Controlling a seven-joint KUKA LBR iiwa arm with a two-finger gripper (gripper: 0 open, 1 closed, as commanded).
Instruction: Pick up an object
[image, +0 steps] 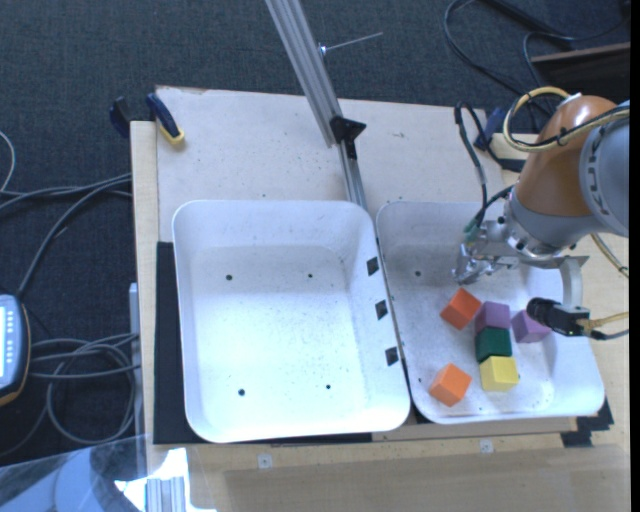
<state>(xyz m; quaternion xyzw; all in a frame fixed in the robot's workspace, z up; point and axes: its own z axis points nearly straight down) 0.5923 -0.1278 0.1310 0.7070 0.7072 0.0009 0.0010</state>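
In the right bin (420, 240) lie several small blocks: an orange one (461, 307), a second orange one (450, 383), a purple one (496, 316), another purple one (528, 325), a green one (493, 343) and a yellow one (499, 373). My gripper (472, 264) hangs over the bin's upper middle, just above and slightly behind the upper orange block. I see nothing between its fingers. The arm's orange band and grey wrist cover the bin's far right corner.
The left bin (200, 250) sits beside the right one, parted by a rim with black clips. A metal rail (312, 75) slants across the back of the bench. A blue-and-yellow clamp (165, 118) lies at the back left. Cables trail off the bench.
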